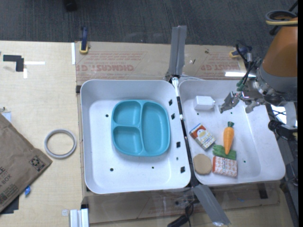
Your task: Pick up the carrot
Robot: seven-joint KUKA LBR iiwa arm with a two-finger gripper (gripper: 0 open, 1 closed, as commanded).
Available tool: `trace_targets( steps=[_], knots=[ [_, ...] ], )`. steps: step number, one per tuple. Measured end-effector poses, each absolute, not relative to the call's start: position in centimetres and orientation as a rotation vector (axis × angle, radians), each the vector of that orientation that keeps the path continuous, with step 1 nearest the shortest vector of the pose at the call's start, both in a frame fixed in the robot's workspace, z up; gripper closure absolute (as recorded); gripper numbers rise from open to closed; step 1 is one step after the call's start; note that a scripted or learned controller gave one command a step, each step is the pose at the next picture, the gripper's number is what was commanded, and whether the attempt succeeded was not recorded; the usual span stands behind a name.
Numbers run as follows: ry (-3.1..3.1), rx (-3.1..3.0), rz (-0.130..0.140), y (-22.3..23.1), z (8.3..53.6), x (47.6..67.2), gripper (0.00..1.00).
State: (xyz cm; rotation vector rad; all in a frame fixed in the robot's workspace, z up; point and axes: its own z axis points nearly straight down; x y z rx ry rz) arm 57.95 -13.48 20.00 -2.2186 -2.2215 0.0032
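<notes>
- two white bins sit side by side; the carrot (228, 138) lies in the right bin (265, 169), tip toward the near wall, green top pointing away.
- the gripper (239, 101) hovers above and beyond the carrot, well apart from it, fingers spread with nothing between them.
- beside the carrot: a small carton (202, 136) to its left, a red packet (225, 166) and a round cookie (202, 164) nearer.
- a white block (204, 103) lies beyond the carrot.
- the left bin (94, 126) holds a blue divided plate (141, 127).
</notes>
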Motion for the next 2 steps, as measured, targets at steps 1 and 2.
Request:
trace_targets(
  steps=[1, 2],
  knots=[
    [-2.241, -2.201, 0.001, -14.48, 9.18, 55.17, 0.00],
    [-2.234, -2.207, 0.002, -14.65, 10.02, 55.12, 1.00]
  ],
)
